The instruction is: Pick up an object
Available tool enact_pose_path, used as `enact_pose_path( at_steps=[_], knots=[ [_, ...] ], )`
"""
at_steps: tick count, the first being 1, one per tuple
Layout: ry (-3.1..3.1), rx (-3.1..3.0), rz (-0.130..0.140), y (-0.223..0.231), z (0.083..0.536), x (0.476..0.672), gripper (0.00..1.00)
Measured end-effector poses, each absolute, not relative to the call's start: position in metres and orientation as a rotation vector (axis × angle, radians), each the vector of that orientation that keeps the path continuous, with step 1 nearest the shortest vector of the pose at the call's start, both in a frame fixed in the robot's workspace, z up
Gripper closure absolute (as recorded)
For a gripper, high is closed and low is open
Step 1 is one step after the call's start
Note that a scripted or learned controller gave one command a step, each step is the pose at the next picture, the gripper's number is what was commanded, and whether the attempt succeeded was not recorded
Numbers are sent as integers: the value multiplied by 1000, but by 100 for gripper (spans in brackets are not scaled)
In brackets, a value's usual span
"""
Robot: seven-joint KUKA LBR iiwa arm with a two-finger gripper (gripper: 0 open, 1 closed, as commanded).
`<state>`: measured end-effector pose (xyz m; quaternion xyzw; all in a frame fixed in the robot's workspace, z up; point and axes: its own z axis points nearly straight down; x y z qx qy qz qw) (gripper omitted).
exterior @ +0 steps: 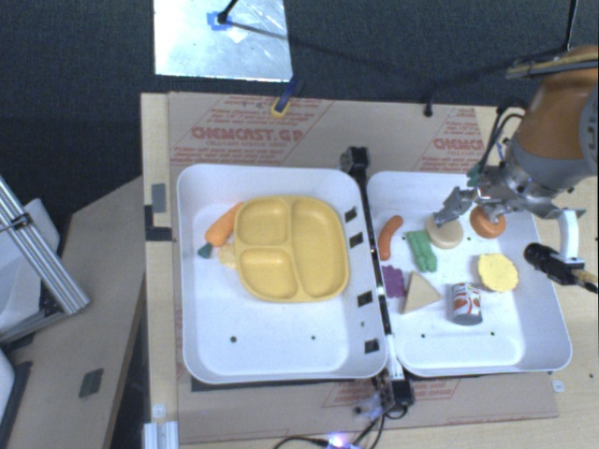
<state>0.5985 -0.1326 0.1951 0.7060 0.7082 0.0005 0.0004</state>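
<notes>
The right bin (pixel 487 349) holds several small objects: a red-orange sausage (pixel 389 236), a green piece (pixel 421 250), purple grapes (pixel 393 280), a tan wedge (pixel 420 294), a small can (pixel 465 303), a yellow round piece (pixel 497 271), a beige disc (pixel 445 233) and an orange round piece (pixel 489 223). My gripper (pixel 475 202) hangs over the back of this bin, just above the beige disc and the orange piece, and partly hides the orange piece. Nothing shows in its grasp.
The left bin (pixel 201 279) bears a yellow divided tray (pixel 285 249) with an orange carrot (pixel 221 225) at its left edge. A black divider (pixel 372 251) separates the bins. The arm's grey and orange wrist (pixel 552 129) fills the upper right.
</notes>
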Motion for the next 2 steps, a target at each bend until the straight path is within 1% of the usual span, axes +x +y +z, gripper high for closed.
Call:
enact_pose_path(
  at_steps=[1, 2],
  knots=[
    [2229, 2217, -1, -123, 144, 603, 0],
    [2217, 2214, 6, -124, 109, 605, 0]
  ],
)
